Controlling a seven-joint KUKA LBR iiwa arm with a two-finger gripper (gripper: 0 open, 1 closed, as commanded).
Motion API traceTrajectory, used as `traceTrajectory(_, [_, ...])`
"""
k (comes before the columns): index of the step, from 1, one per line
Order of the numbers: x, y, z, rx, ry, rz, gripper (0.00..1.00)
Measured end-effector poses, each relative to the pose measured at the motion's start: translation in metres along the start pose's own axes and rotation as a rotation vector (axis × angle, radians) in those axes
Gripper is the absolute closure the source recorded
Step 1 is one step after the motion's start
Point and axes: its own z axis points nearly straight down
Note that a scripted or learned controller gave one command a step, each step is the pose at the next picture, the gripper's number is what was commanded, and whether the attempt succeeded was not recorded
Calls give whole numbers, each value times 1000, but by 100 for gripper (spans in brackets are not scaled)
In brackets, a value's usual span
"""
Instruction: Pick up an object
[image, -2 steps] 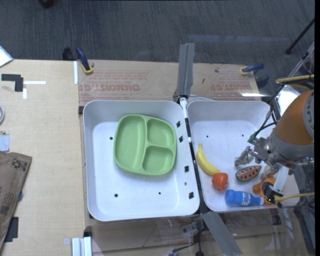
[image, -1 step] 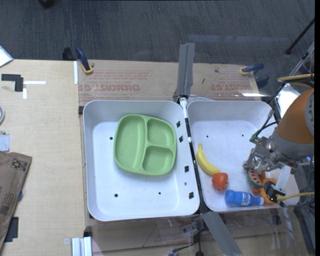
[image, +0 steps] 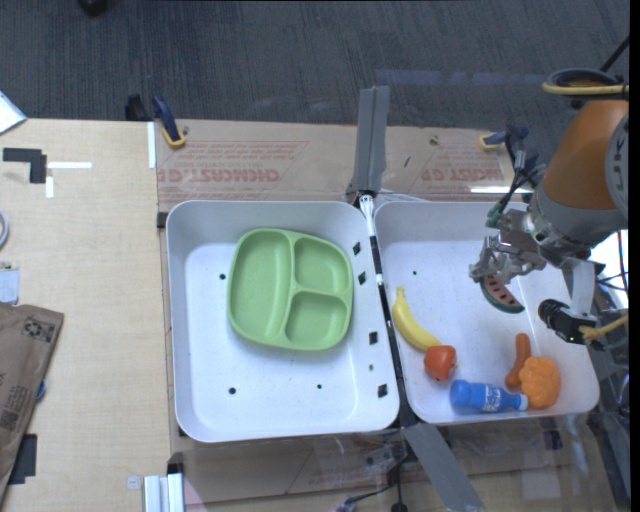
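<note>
from my feed i see the arm (image: 585, 160) reaching in from the right over the right bin (image: 440, 235), its orange band above the wrist near the frame edge. the gripper (image: 503, 268) hangs low over the upper right part of that bin, directly above a watermelon slice (image: 502, 294), and its metal parts overlap the slice's top edge. i can't tell from this slant whether the fingers are spread or closed, or whether they actually have the slice; it might be touching, but the clutter of metal there hides the tips. the rest of the bin's contents lie toward the near side: a banana (image: 411, 320) by the divider, a tomato (image: 440, 361) touching its lower end, a blue bottle (image: 487, 397) lying on its side just beside the tomato, and a carrot (image: 520, 358) leaning by an orange lumpy toy (image: 540, 381) in the near right corner. the left bin (image: 200, 330) holds a green divided plate (image: 291, 289), set toward its far half.
</note>
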Motion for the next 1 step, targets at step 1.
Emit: traceTrajectory(1, [33,13,-59,-1,-2,-187,100])
